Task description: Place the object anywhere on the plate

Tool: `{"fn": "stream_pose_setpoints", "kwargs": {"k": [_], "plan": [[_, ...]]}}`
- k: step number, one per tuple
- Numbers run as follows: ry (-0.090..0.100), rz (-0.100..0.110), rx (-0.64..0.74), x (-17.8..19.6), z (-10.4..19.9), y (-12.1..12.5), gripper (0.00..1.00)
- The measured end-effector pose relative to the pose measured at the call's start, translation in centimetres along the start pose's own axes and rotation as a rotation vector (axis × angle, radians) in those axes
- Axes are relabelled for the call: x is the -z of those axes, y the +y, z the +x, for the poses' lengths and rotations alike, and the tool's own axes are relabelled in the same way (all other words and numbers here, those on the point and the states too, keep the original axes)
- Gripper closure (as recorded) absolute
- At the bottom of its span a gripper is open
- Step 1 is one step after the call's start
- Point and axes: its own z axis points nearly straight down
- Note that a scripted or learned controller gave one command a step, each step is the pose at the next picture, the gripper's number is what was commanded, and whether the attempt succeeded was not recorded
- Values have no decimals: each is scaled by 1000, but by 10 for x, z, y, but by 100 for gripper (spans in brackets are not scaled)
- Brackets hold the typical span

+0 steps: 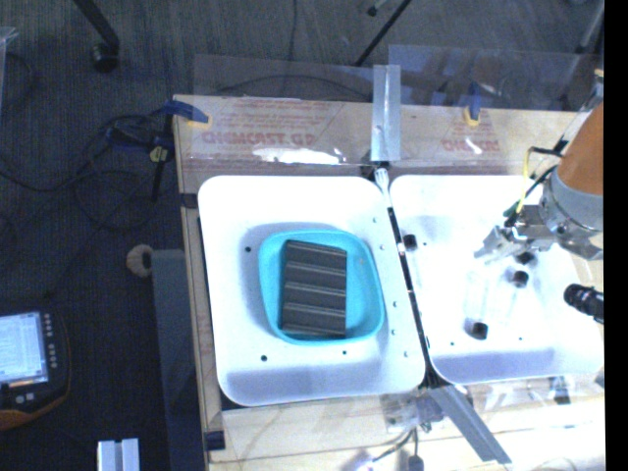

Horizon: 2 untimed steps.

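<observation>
A dark grey ridged block (315, 287) lies flat on the light blue plate (366, 302), which sits in the middle of the left white bin (228, 292). My gripper (497, 302) hangs over the right white bin (442, 356), well to the right of the plate and apart from the block. The grey wrist (564, 214) with its orange band comes in from the right edge. Nothing shows in the gripper's grasp.
A raised divider (400, 263) separates the two bins. Small dark spots (409, 241) dot the right bin floor. The wooden bench (285, 135) runs behind the bins, with a clamp (385, 116) at the back centre. Cables and a tablet (25, 351) lie on the floor at left.
</observation>
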Motion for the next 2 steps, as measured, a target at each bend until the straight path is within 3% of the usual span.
{"fn": "stream_pose_setpoints", "kwargs": {"k": [1,2], "plan": [[0,0,0,0,0,0,0],[-5,1,-11,96,0,106,0]]}}
